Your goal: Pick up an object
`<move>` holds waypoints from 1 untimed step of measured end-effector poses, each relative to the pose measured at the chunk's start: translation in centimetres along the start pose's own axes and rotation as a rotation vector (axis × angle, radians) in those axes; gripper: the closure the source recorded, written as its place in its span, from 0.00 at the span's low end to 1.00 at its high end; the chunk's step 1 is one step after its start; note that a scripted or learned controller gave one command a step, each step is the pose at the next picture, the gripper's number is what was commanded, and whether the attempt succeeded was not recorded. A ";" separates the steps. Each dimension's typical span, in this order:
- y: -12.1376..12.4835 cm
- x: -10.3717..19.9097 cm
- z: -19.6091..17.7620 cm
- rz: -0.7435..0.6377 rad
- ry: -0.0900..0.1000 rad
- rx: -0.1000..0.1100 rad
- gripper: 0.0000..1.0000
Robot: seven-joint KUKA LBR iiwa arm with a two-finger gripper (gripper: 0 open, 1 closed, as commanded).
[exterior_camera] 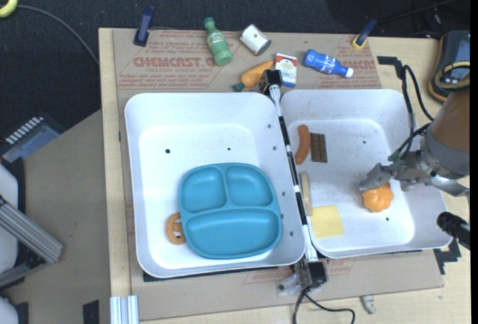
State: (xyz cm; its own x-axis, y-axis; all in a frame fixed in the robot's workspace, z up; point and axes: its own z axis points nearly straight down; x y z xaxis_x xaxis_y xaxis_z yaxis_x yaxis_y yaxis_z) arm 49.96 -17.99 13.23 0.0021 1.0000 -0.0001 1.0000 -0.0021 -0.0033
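White plastic made up 2 shallow bins side by side on the cardboard-topped bench (187,69). In the left bin (149,128) lay 1 blue divided plate (228,209) with 3 compartments, and 1 small brown pretzel-like piece (175,228) sat tucked against its left edge. In the right bin (351,110) lay 1 sausage (302,144) beside 1 brown chocolate bar (318,148), then 1 yellow cheese slice (327,221) near the front wall, and 1 orange fruit (378,198) toward the right. Right at that orange sat the gripper (376,181), its tip just above and touching or almost touching the fruit; whether it was clamped on anything, I couldn't tell. Behind the bins, on the bench, lay 1 green bottle (218,42), 1 white can (255,39), 1 carrot (255,75), 1 small carton (285,69) and 1 blue bottle (327,63), well clear of the arm.
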 end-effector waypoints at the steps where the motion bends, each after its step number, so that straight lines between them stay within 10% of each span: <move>1: -0.3 2.6 4.8 -0.003 0.002 -0.001 0.00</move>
State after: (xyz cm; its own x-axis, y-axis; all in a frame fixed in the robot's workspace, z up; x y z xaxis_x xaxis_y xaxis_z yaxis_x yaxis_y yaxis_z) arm 49.60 -15.40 8.40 -0.0006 1.0000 0.0014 1.0000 0.0006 -0.0021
